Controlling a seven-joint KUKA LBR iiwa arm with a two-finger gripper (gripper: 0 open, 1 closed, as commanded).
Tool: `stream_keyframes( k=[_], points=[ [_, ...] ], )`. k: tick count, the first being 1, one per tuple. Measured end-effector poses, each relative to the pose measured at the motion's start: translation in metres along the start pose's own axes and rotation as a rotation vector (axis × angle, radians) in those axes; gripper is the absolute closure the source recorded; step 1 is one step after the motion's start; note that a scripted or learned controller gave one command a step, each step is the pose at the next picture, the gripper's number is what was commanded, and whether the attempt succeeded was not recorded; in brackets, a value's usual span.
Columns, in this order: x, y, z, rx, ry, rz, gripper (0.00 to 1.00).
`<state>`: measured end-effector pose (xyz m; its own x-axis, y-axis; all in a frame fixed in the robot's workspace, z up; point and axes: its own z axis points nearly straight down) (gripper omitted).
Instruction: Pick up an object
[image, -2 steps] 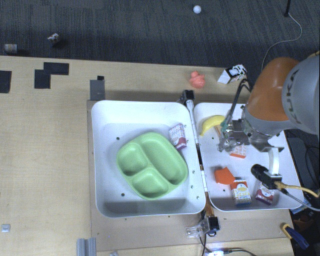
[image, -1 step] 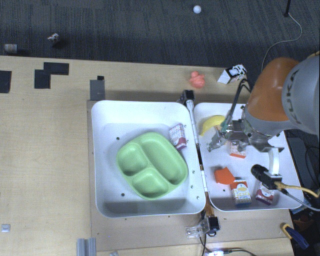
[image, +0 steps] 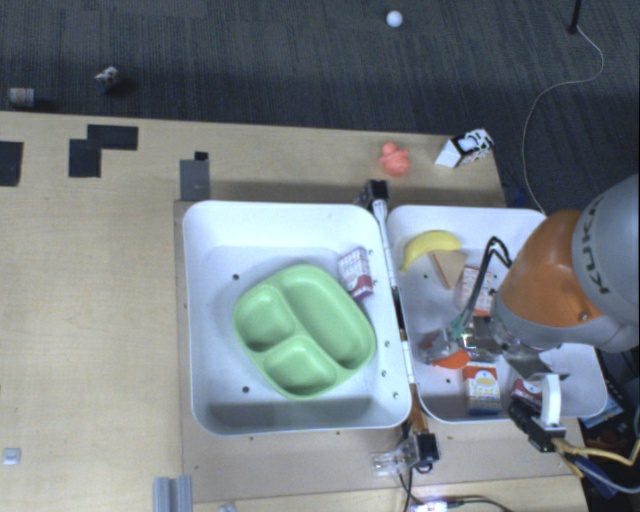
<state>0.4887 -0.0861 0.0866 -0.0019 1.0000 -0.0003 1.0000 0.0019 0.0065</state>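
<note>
Clutter fills the right bin (image: 415, 300), where the gripper (image: 462, 340) is lowered beside a small juice carton (image: 482, 388). Finger state cannot be told. The carton is judged light, rigid, best pinched across flat sides.

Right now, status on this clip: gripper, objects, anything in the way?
Gripper low in right bin, among clutter. Orange carton and banana lie loose. Arm covers bin's right side.

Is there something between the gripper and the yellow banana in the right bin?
Probably not. The banana lies uncovered at the right bin's far end. The arm hangs over the nearer items, including a small carton.
</note>
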Motion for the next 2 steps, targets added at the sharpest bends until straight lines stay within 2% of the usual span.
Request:
stream_keyframes(
  k=[1,2],
  points=[
    [0.0,0.003,-0.012,-0.008,0.0,-0.001,1.0],
    [0.051,0.063,-0.098,0.002,0.001,-0.003,1.0]
  ],
)
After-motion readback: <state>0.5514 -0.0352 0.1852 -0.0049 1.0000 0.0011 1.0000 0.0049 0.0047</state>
